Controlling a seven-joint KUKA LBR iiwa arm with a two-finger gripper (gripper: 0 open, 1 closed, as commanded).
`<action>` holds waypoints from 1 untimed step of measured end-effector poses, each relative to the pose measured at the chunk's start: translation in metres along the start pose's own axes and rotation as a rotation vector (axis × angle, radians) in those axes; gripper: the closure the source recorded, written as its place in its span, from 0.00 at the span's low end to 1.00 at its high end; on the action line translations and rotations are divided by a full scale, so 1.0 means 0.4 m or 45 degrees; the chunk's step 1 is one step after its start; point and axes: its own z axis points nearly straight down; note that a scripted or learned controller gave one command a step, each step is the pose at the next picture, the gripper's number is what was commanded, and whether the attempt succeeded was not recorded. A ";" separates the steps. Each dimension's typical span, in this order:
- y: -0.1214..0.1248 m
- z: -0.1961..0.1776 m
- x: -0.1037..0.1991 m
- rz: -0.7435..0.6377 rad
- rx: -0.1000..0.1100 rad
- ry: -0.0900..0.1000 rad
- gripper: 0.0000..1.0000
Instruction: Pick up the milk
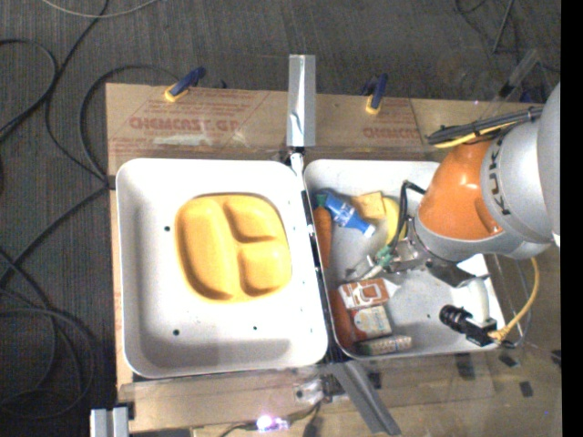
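Hovering in the right bin (pixel 474 167), the gripper (pixel 387 260) sits just above the milk (pixel 363 294); finger spread unclear

I see the bench (pixel 137 126) topped with brown printed cardboard, two clamps (pixel 185 83) pinning its far edge. Directly on it sit two shallow white bins side by side, touching: the left bin (pixel 146 335) and the right bin (pixel 428 169). Cables (pixel 55 244) trail across the dark floor around it.
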 end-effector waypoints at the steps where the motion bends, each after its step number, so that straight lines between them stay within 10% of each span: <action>1: 0.000 -0.020 0.003 0.000 0.004 0.005 1.00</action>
